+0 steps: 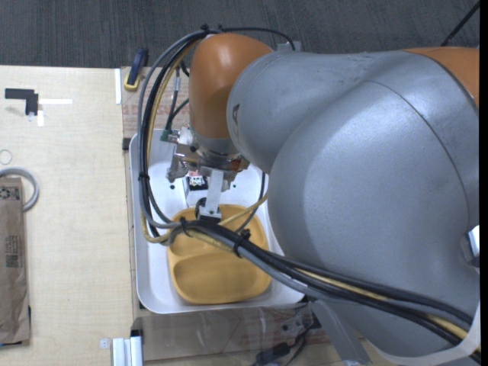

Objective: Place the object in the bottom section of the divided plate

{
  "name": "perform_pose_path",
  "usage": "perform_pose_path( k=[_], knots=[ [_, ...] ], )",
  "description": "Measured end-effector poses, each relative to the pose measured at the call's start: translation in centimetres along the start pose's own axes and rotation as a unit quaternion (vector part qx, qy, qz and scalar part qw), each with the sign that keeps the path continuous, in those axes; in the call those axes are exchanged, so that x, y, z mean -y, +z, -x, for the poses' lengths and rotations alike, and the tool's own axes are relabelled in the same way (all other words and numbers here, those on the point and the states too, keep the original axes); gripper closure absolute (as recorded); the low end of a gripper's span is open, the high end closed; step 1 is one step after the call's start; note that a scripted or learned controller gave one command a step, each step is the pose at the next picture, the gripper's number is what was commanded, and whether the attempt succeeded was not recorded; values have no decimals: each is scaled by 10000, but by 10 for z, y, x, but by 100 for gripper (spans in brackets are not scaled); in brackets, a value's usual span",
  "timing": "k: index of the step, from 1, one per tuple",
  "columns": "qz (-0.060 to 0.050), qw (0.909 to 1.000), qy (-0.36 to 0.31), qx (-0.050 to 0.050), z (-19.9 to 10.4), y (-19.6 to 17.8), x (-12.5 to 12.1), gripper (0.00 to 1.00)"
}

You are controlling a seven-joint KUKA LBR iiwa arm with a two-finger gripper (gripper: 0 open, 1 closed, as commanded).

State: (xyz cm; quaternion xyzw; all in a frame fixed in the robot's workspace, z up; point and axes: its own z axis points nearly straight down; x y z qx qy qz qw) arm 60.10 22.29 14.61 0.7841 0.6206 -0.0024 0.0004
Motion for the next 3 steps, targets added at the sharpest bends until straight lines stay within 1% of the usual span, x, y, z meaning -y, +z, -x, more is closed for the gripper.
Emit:
perform_pose_path(
  k=[1, 2, 3],
  knots=[
    [4, 10000, -26, 1, -17, 21, -55, 0],
    [-2, 9924, 1227, 0, 79, -62, -16, 0],
    [-13, 9596, 2815, 2, 12, -1, 25, 0]
  ],
)
